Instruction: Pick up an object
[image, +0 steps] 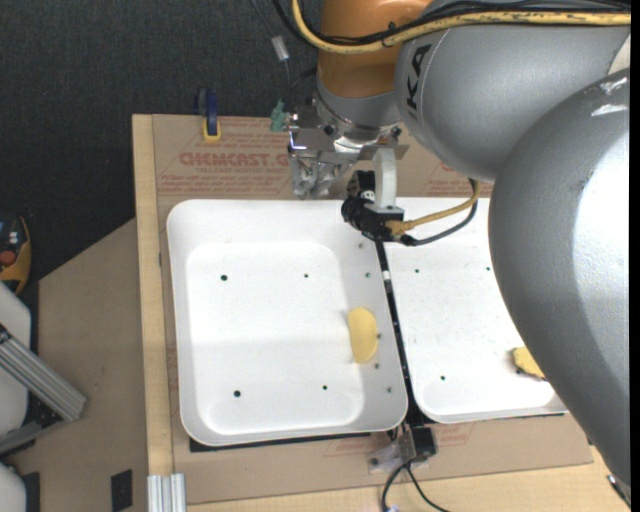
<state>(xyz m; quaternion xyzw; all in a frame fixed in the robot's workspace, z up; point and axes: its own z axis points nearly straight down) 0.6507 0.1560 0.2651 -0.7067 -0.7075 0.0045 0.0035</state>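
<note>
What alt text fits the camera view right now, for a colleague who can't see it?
The grey arm's end effector hangs over the left bin's far rim. A yellow object lies by that bin's right wall, and another yellowish piece lies in the right bin.

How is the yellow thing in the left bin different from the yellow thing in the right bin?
The yellow oval object lies in full sight in the left bin; the yellow piece in the right bin is partly hidden by the arm. The oval looks smooth and rounded; the piece looks jagged. Both are yellowish and lie apart from the gripper.
</note>
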